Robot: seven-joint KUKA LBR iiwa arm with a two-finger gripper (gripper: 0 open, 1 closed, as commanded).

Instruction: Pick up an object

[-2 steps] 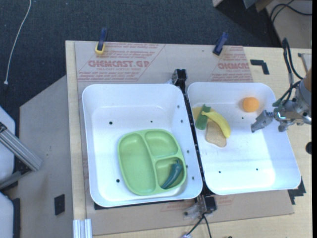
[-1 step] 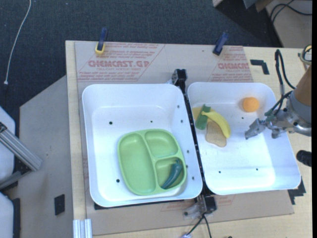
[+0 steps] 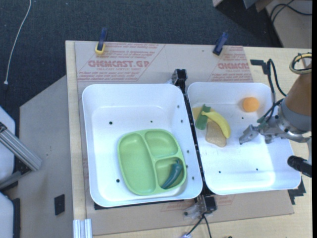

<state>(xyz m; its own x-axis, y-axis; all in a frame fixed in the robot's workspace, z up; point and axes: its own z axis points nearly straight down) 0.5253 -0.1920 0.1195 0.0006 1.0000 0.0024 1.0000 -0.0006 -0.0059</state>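
In the right bin (image 3: 237, 175) a yellow banana (image 3: 219, 122) lies across a small green piece (image 3: 202, 120) and a tan, bread-like chunk (image 3: 216, 134). An orange ball (image 3: 250, 104) rests near the bin's far right corner. My gripper (image 3: 256, 135) hangs over the right bin, just right of the tan chunk and below the ball. It is open, and nothing sits between its fingers. In the left bin (image 3: 99, 133) a green divided plate (image 3: 141, 165) holds a dark green pepper (image 3: 173, 174) in its lower right compartment.
A black clamp (image 3: 179, 76) sits at the far end of the rim between the two bins. Blue clips (image 3: 220, 43) hold the cardboard sheet at the back. Cables (image 3: 270, 76) run near the right bin's far right edge.
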